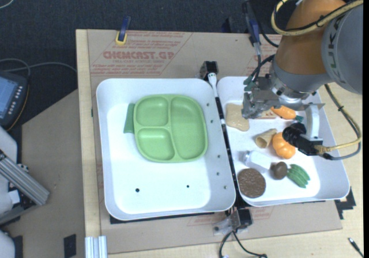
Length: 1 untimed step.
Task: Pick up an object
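The right bin (331, 185) holds several small food-like objects: a beige flat piece (235, 117), a tan cone (265, 137), an orange round fruit (282, 144), a carrot-like orange piece (284, 113), a brown disc (252, 182), a small dark brown ball (279, 170) and a green leafy piece (298, 174). My gripper (256, 105) hangs low over the bin's upper left part, just right of the beige piece and left of the carrot-like piece. Its fingertips are hidden by the wrist body.
The left bin (115, 136) holds a green divided plate (170, 127) lying on a darker green sheet. A black clamp (209, 70) sits at the top of the divider between the bins. Cables (340, 147) loop over the right bin's right side.
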Tool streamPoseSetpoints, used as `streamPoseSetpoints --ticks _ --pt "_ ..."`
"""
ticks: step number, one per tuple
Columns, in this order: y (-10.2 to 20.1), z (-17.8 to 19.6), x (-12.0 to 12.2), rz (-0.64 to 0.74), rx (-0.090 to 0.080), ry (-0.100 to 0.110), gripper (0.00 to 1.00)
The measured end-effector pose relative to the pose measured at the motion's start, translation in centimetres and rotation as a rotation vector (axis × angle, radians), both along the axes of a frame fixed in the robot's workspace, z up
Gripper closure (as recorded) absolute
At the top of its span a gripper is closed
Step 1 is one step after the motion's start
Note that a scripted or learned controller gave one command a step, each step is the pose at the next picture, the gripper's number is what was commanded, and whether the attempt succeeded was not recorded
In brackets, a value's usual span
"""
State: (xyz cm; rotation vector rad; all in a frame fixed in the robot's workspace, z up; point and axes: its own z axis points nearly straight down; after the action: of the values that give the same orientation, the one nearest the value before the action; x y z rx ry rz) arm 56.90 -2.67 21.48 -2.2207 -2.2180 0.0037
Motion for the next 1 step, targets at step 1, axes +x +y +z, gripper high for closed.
streamPoseSetpoints --ticks 1 --pt "1.34 0.48 0.12 0.003 0.000 -0.005 1.00"
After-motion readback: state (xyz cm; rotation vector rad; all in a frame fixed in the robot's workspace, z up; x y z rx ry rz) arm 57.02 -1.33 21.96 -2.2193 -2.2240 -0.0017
